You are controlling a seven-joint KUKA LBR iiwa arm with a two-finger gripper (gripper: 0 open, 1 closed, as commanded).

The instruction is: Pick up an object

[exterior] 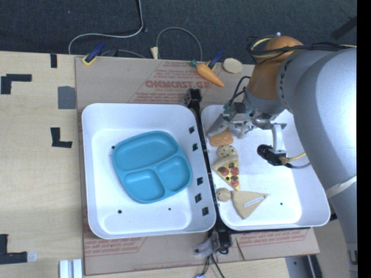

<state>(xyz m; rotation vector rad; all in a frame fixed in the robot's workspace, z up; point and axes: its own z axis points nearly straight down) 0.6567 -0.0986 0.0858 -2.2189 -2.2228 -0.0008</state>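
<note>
End effector (227,124): we see it low over the bread piece (221,138); grip state we cannot tell.
Purpose: likely positioning to grasp.

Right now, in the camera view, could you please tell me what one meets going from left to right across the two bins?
Blue three-compartment plastic tray → black divider between the bins → toy pizza slice → tan wedge-shaped toy.

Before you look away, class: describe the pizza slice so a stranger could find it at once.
Start at the right-hand white bin, where the arm reaches in. Along its left side runs a line of small toy foods; the pizza slice lies in the middle, below a pale cracker and above a tan wedge. Only it has red spots on yellow.
</note>
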